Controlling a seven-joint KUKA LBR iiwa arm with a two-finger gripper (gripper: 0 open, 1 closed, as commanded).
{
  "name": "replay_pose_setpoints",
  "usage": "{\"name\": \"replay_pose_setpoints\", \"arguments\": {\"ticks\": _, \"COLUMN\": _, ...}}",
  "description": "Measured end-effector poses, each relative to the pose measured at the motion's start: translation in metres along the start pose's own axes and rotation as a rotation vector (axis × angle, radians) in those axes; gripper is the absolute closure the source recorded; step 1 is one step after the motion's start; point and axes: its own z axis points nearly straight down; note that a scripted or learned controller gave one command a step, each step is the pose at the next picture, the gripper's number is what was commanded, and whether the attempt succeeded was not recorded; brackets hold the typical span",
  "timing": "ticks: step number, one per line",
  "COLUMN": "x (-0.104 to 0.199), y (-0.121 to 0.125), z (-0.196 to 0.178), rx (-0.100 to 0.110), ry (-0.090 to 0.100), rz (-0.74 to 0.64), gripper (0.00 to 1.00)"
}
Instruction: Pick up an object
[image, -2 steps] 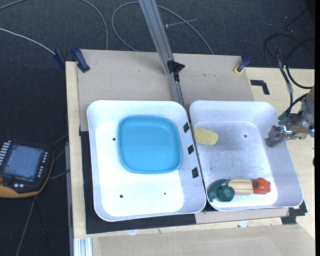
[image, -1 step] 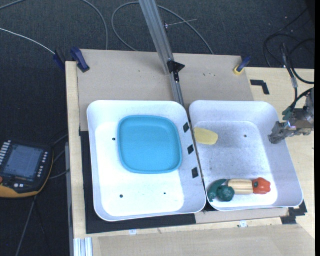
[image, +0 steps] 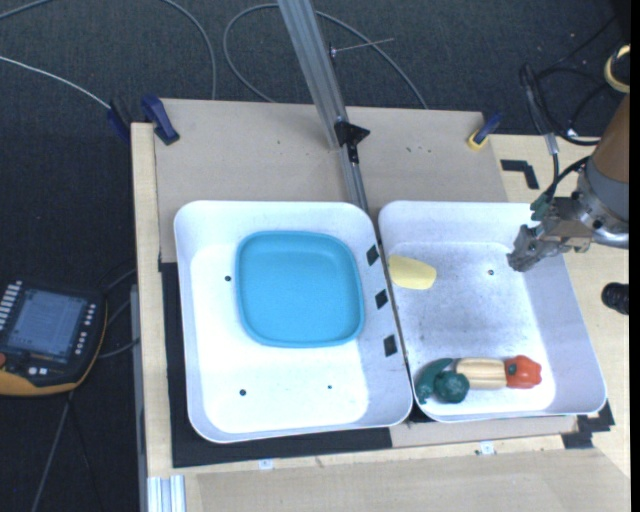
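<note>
A pale yellow lemon-shaped piece (image: 411, 272) lies at the left side of the right bin (image: 560, 330). Along that bin's near wall rest a dark green round piece (image: 441, 384), a tan cylinder (image: 481, 373) and a red piece (image: 523, 372) in a row. My gripper (image: 526, 253) hangs over the right bin's far right part, well apart from all of these, with nothing seen held in it.
A light blue square plate (image: 300, 288) sits in the left bin (image: 200, 320). A metal pole (image: 322, 75) slants down to the divider between the bins. Cables lie on the dark floor behind, and a pendant (image: 45, 330) rests at the left.
</note>
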Motion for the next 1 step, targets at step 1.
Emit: {"name": "replay_pose_setpoints", "arguments": {"ticks": 1, "x": 0.0577, "y": 0.0155, "z": 0.0049, "rx": 0.001, "ry": 0.000, "rz": 0.000, "gripper": 1.00}}
